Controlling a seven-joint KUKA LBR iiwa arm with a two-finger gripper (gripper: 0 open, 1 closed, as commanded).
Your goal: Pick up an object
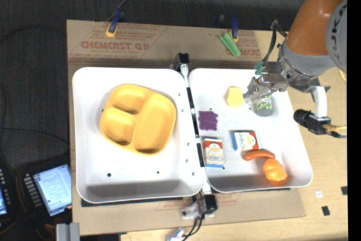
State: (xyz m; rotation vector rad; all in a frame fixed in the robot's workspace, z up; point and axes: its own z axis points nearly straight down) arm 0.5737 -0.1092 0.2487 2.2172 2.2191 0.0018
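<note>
Hand [260, 93] over round – perhaps glass – jar [263, 105]

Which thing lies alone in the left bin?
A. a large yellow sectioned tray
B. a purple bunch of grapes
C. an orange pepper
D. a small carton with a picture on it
A: the large yellow sectioned tray sits in the left bin, while the grapes, the pepper and the cartons lie in the right bin.
</note>
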